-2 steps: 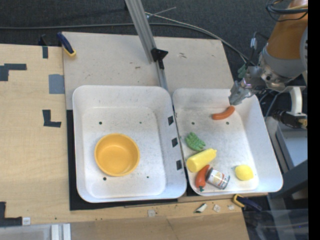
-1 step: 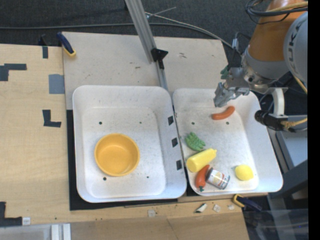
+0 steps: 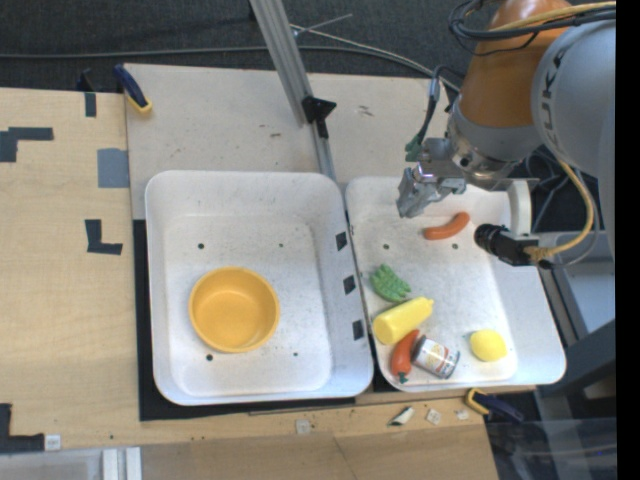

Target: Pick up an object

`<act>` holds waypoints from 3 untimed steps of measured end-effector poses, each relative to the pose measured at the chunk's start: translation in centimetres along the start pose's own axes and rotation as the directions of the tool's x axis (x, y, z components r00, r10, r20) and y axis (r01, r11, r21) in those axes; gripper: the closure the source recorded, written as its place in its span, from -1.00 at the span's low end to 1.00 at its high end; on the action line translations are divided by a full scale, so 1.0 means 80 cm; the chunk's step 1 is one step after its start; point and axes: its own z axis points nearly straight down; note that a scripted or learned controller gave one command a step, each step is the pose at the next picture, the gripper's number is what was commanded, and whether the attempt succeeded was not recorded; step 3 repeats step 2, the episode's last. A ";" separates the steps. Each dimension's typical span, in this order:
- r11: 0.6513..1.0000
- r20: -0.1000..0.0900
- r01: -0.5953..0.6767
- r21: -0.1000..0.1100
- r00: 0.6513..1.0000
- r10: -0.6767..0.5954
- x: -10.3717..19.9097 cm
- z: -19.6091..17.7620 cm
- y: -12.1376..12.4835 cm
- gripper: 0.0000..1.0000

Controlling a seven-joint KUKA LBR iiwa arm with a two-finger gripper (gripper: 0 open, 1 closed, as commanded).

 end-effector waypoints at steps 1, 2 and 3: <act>1.000 0.000 0.001 0.003 1.000 -0.001 0.064 0.026 0.003 1.00; 1.000 0.000 0.002 -0.002 1.000 -0.002 0.128 0.022 0.016 1.00; 1.000 0.000 0.002 -0.002 1.000 -0.002 0.128 0.022 0.016 1.00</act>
